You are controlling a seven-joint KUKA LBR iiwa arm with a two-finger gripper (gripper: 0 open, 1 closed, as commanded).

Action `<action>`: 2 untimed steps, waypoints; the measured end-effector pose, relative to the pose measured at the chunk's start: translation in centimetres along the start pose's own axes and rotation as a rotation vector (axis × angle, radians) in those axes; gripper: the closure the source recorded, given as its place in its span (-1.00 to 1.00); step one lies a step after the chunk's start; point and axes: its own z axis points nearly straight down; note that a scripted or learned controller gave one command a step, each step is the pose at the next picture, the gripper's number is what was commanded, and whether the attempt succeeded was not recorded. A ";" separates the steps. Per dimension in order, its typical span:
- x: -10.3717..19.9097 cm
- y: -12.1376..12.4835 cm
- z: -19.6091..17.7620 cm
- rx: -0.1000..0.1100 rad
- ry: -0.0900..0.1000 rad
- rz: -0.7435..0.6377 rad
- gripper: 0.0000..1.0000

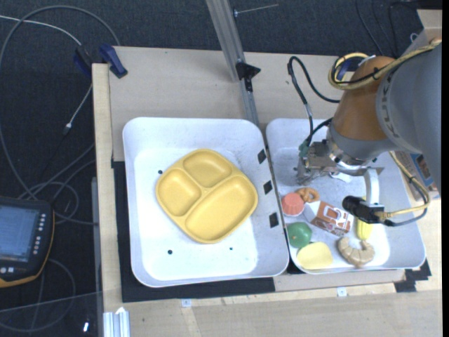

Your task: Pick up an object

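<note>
My gripper [306, 177] hangs low in the right bin [280, 146], just above a small brown pretzel-like piece [306, 195]. Beside that lie an orange-red round item [292, 203], a green ball [299, 233], a pale yellow lump [315, 255], a red and white packet [331, 217], a tan pastry [356, 251] and a small yellow piece [364, 228]. Nothing shows between the fingers.
The left bin [140, 188] holds a yellow divided plate [206, 195]. A metal pole [224, 27] rises at the back between the bins. Black clips [267, 187] line the divide. Cables and a tablet [21, 241] lie off the bench to the left.
</note>
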 end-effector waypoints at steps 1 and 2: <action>-0.7 0.5 -4.7 -0.006 -0.003 0.000 1.00; -0.8 0.8 -9.1 -0.006 -0.003 -0.001 1.00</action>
